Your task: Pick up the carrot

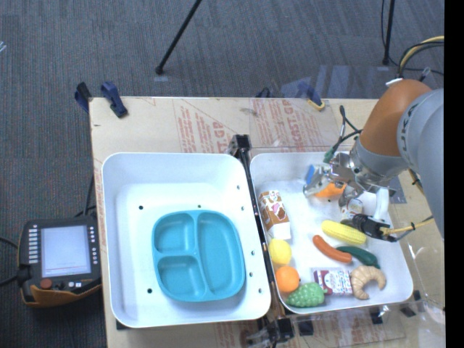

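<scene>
Orange shows between the jaws point(335, 187) at the far side of the right bin point(290, 167); we take that for the carrot point(333, 191), w/ the fingers closed round it. We count two white bins on the surface. Left bin point(130, 187): one teal divided plate point(197, 256). Right bin, approx nine more items: one small carton point(274, 213), one lemon point(280, 252), one orange point(287, 278), one green bumpy veg point(307, 294), one flat packet point(333, 281), one croissant point(368, 280), one red sausage point(331, 249), one corn cob point(344, 232), one dark green cucumber point(357, 256). One arm point(406, 129) comes in from the right, orange band up top, wrist bent down into the bin's far right part.
</scene>
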Motion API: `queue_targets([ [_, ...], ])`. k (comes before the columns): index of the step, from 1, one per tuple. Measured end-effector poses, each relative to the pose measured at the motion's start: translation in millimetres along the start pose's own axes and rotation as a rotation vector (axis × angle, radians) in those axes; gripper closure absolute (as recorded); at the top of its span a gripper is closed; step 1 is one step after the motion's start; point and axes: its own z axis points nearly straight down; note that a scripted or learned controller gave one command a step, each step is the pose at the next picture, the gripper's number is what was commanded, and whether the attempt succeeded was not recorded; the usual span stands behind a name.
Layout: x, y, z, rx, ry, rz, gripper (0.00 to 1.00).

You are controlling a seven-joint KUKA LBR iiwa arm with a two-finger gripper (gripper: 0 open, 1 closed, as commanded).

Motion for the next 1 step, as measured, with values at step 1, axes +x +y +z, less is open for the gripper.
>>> queue_targets([
  [1,-2.0,0.2,-8.8,0.0,-0.01,-0.005,1.0],
])
